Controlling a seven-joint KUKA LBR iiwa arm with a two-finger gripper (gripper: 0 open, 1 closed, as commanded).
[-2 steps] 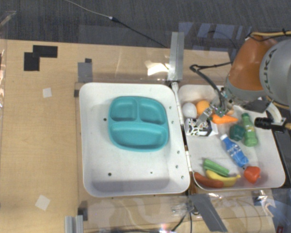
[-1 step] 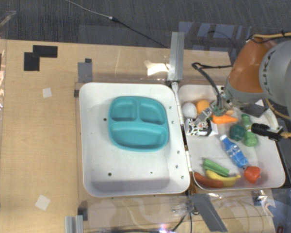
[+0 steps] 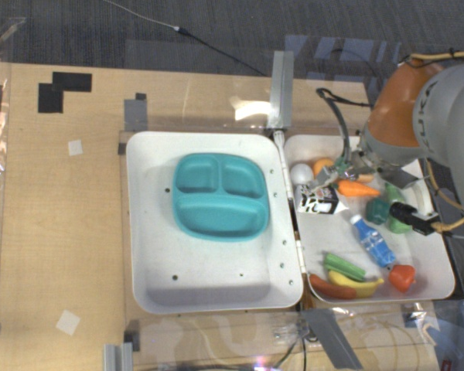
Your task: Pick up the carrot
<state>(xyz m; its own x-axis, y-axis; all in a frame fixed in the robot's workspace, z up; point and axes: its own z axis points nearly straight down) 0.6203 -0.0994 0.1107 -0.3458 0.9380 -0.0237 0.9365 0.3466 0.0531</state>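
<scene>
Where the grey arm [image 3: 441, 107] with its orange band reaches down into the right-hand of the two shallow white bins [image 3: 446, 273], the jaws [image 3: 342, 170] sit low over the far half of that bin, and the one carrot [image 3: 359, 189], a smooth orange tapered piece lying on its side, rests just beside and below them, touching or nearly so; at this slant I cannot tell whether the jaws are parted or closed, nor whether the carrot lies between them. One round orange fruit [image 3: 322, 165] lies just to the camera's left of the jaws, with one small white ball [image 3: 301, 174] beside it and one black-and-white printed card [image 3: 319, 202] a little nearer the camera. Nearer than the jaws lie one dark green rounded thing [image 3: 379, 211], one blue plastic bottle [image 3: 373, 242] on its side, one red pepper-like piece [image 3: 402, 277], one glossy yellow banana [image 3: 356, 284], one green pod [image 3: 344, 266] and one long red chilli shape [image 3: 322, 287]. Well apart to the camera's left, the second bin [image 3: 151, 269] carries one teal plastic tray [image 3: 220, 195] with three moulded compartments. Both bins sit on a pale wooden worktop [image 3: 54, 230].
</scene>
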